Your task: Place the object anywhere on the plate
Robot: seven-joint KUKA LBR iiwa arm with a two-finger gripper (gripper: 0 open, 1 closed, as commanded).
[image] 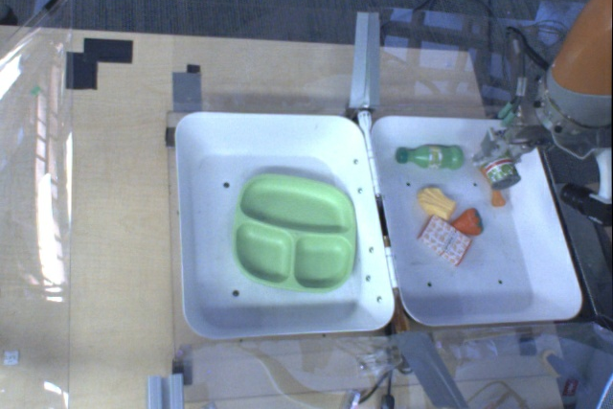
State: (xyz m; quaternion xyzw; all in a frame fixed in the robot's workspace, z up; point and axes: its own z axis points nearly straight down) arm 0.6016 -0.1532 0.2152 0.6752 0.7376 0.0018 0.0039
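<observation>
A small can, judged light, rigid and smooth-walled and best taken across its sides, is shown at the right bin's far edge beneath the tool, whose state cannot be told, apart from the green plate.

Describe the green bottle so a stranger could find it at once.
Start at the right-hand white bin, the one without the green plate. Along its far side lies a small green bottle on its side. It lies apart from the yellow piece, the checkered wafer and the red strawberry clustered nearer the middle, and is the only green item there.
</observation>
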